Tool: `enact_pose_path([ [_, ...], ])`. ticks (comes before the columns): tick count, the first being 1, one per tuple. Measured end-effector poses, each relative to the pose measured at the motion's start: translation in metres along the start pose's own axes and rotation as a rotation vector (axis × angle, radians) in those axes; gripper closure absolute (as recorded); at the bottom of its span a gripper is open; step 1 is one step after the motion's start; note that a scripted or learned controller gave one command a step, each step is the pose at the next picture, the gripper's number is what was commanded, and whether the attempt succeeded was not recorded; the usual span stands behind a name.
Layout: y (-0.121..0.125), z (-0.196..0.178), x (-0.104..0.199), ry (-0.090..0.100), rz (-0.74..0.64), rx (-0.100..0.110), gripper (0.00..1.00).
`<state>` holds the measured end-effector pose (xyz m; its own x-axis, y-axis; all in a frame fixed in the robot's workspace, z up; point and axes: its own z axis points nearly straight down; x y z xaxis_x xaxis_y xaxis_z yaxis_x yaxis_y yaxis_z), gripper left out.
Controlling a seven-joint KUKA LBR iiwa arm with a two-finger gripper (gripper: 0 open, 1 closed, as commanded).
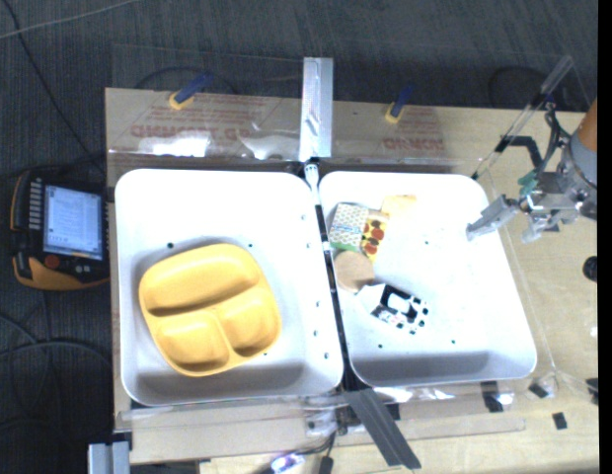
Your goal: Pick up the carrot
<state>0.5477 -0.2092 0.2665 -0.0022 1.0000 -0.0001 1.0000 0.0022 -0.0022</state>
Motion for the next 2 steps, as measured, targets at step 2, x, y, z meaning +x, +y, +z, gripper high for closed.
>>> enact_pose_path([
  [2,0.067,0.071,-0.014,-0.003,0.416,0.0,0.0],
])
